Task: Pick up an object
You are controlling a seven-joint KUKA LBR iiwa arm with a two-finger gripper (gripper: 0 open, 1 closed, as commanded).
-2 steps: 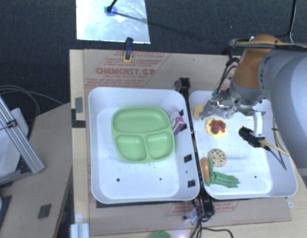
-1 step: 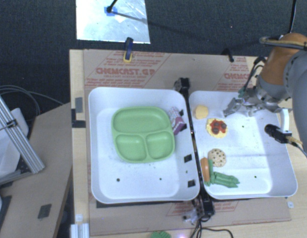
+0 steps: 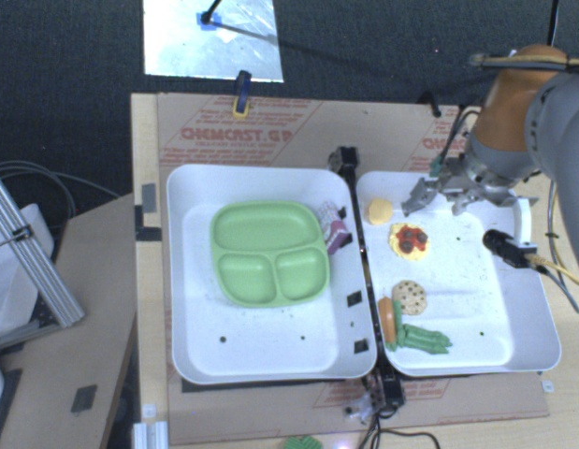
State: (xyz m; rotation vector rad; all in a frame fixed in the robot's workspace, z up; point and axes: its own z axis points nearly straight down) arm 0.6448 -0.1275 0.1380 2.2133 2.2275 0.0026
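Note:
My gripper [image 3: 441, 200] hangs over the far part of the right bin [image 3: 537, 318], fingers spread open and nothing between them. Just below it to the left lie a small yellow round piece [image 3: 380, 211] and a toy pizza slice with red spots [image 3: 410, 241]. Toward the near side of the same bin are a chocolate-chip cookie [image 3: 411, 296], an orange hot dog [image 3: 388, 321] along the left wall, and a bunch of green beans [image 3: 423, 338].
The left bin [image 3: 181, 279] holds a green divided plate [image 3: 268, 253], with a small pink and purple item [image 3: 334, 232] at the plate's right edge. A black divider [image 3: 359, 251] runs between the bins. Both stand on a brown cardboard sheet [image 3: 261, 129].

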